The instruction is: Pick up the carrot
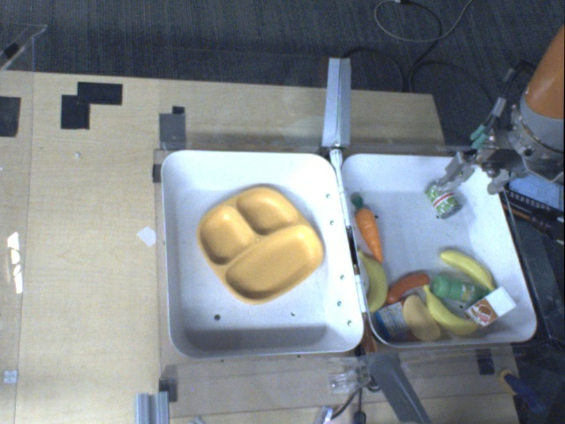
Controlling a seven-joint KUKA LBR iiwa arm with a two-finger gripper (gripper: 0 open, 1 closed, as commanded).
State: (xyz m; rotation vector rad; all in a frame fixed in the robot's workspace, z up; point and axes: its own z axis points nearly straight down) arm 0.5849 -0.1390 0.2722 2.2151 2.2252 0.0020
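1. I am reaching in from the right, my fingers [474, 168] hanging over the far right part of the right bin [415, 177], and my orange band is showing at the picture's right edge.
2. My fingers are standing apart with nothing between them (two pale prongs, one angled down toward the left, the other nearer my wrist).
3. Just below and left of my fingers, a small green and white can [445, 199] is lying tilted on the bin floor; I cannot tell whether one fingertip is touching it.
4. The carrot [368, 230] is lying along the left wall of the right bin, green top pointing to the far side, well apart from my fingers.
5. Its near end is sitting just beside a yellow banana [376, 281].
6. Toward the near right corner, a red sausage [407, 284], a green bottle [456, 287], a second banana [467, 267] and a small carton [491, 307] are crowding together.
7. The left bin [185, 263] is holding a yellow divided plate [259, 242].
8. Both bins are resting on the wooden tabletop [88, 237].
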